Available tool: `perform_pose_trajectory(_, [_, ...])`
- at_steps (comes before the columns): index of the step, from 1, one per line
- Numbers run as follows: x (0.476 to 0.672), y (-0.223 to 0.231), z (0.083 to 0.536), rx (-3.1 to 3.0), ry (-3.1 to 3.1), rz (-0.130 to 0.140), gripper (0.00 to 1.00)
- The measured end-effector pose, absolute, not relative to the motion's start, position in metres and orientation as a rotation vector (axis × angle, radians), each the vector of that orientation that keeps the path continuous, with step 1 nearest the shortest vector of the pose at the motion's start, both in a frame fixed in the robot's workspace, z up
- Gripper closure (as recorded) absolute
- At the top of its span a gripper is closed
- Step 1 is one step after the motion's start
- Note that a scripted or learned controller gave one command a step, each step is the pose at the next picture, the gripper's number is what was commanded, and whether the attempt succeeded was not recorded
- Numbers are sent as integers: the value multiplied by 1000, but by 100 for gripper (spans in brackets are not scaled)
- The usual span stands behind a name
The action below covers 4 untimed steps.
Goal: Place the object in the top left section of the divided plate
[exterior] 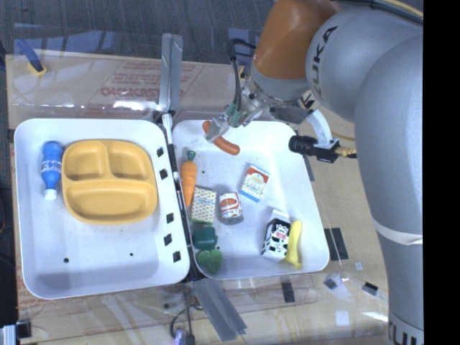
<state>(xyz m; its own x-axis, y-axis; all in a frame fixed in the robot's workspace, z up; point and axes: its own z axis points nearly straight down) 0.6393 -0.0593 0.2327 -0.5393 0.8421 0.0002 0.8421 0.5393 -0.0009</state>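
Note:
A yellow divided plate (109, 180) lies in the left bin (43, 264), with its two small sections on the far side. My gripper (221, 128) hangs low over the far left corner of the right bin (305, 214). A red-orange sausage (228, 146) lies slanted right under it. A second red-orange bit (207, 127) pokes out on the gripper's left side, and the gripper hides what joins the two. I cannot make out whether the sausage is lifted off the bin floor.
A blue bottle (50, 168) lies left of the plate. The right bin also holds a carrot (188, 182), a cracker packet (203, 205), a can (230, 207), a small box (254, 183), a milk carton (275, 238), a banana (295, 244) and broccoli (209, 259).

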Motion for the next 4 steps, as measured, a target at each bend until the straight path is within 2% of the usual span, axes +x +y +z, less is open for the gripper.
perform_pose_trajectory(1, [645, 5, 201, -1347, -2836, 2, 100])
perform_pose_trajectory(2, [651, 76, 192, -1285, -2868, -1, 100])
perform_pose_trajectory(3, [652, 164, 205, -1643, -2679, -1, 100])
perform_pose_trajectory(4, [652, 164, 205, -1642, -2679, 0, 0])
